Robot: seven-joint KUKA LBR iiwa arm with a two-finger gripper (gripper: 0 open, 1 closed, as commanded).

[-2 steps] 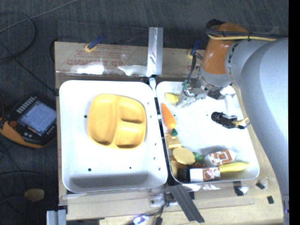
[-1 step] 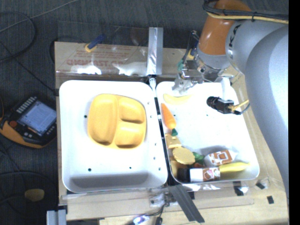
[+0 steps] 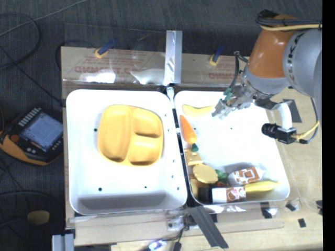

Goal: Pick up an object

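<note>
Pincer (image 3: 222, 109) poised over the right bin (image 3: 272, 145), near its back-left corner.

Camera view: whether the pincer is open or closed cannot be told; nothing is seen held. Below it lie a carrot (image 3: 188, 129), a bottle (image 3: 228, 194) and a banana (image 3: 260, 187) along the bin's left and front walls. A yellow tray (image 3: 130, 135) sits in the left bin (image 3: 84, 192).

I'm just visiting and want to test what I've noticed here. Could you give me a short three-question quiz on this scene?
1. True or false: the yellow divided tray lies in the right bin.
2. Which toy leans on the right bin's left wall? A carrot, B apple, C spoon.
3. Fill in: the gripper hangs over the ___ bin.

Key: 1 false, it lies in the left bin; 2 A; 3 right.
</note>
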